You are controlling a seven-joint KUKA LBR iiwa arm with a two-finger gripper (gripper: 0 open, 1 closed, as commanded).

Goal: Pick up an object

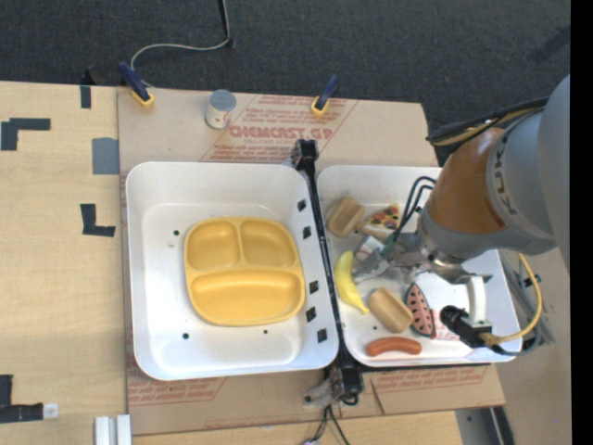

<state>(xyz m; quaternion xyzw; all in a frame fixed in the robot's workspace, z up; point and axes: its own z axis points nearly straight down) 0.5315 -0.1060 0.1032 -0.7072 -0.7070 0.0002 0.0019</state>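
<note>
Two white bins sat side by side; the gripper (375, 260) hung low in the right bin (482, 355) among toy foods, beside the banana (347, 284); its grip I couldn't tell.

Both bins (148, 248) are plain white. The divided plate (245, 272) in the left one is a warm yellow all over. In the right bin, the banana (347, 284) is bright yellow, the sausage (393, 346) reddish orange, the bun (389, 309) tan, and the watermelon slice (422, 310) red dotted with dark seeds. The arm (482, 197) is grey with an orange band. The cardboard (269, 133) is brown with red lettering, held by blue-and-yellow clamps (136, 83).
</note>
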